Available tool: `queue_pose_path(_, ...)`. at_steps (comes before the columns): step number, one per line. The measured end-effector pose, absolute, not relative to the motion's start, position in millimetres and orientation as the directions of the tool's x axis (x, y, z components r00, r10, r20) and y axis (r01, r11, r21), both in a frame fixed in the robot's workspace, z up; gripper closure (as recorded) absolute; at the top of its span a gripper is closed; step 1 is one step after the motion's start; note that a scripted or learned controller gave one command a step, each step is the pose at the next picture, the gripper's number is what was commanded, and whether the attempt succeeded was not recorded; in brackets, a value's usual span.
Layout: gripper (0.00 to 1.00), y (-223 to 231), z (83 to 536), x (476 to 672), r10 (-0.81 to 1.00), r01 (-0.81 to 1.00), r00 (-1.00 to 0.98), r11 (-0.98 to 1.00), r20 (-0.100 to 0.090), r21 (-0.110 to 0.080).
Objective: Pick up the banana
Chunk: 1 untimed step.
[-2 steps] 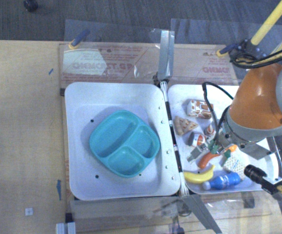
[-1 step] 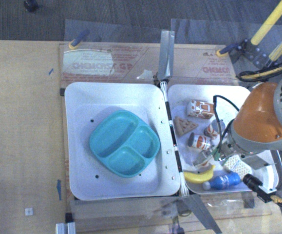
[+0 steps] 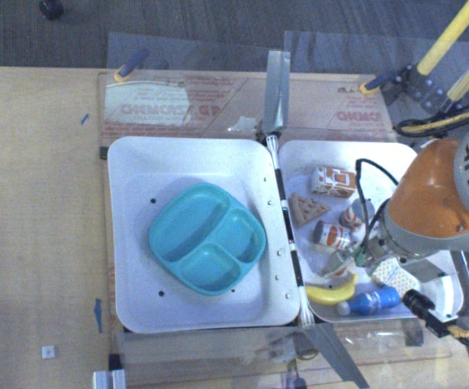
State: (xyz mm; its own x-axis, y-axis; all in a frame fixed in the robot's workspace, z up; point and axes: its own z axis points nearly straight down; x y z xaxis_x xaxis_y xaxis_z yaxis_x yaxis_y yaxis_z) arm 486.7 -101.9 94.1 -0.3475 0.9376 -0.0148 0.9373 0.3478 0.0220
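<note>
Arm [image 3: 441,197] we see reaching in from the right, bent down over the right bin [image 3: 299,156]. Its claw [image 3: 354,255] hangs just above the banana [image 3: 330,292], near the bin's front edge beside a blue bottle [image 3: 372,301]; its opening we cannot tell.

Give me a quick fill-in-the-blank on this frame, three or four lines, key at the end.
1. The teal divided plastic plate lies in the ____ bin.
2. The yellow curved banana lies in the ____ bin.
3. The blue plastic bottle lies right beside the ____.
4. The grey arm's band is ____ in colour.

Missing words: left; right; banana; orange
</note>
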Motion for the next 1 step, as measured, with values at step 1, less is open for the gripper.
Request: queue_pose_path(1,0.00,-103.9,94.9,487.4,0.802,0.802,-0.597,0.597,-0.024,0.018)
